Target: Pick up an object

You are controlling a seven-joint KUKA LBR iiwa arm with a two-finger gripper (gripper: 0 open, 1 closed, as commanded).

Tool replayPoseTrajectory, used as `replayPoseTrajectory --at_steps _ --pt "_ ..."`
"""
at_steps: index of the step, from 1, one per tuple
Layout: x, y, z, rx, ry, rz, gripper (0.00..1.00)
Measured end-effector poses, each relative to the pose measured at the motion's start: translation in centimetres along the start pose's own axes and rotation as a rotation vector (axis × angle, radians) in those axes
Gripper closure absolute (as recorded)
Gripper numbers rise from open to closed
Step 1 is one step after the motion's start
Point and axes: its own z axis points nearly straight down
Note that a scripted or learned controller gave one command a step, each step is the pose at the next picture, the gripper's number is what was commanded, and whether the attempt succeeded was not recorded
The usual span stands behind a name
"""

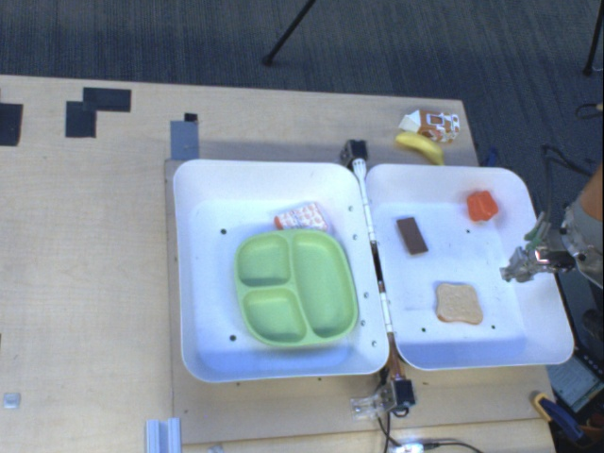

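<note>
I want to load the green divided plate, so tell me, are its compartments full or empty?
Empty. All three compartments of the green divided plate show bare green; the small packet lies outside it, at its far rim.

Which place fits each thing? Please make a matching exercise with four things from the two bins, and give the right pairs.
Things:
1. green divided plate
2. slice of bread
3. orange-red block
4. brown bar

Places:
A. right bin, far right corner
B. left bin, middle
C. right bin, far left part
D. right bin, near side

Pairs: 1-B, 2-D, 3-A, 4-C
</note>
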Motion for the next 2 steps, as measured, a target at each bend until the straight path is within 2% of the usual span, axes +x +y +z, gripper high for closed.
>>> replayPoseTrajectory --at_steps 1,2 --pt "7.12 -1.94 -2.20 0.003 0.003 -0.001 1.00" --pt "7.07 -1.95 -2.20 0.003 0.002 0.000 0.00"
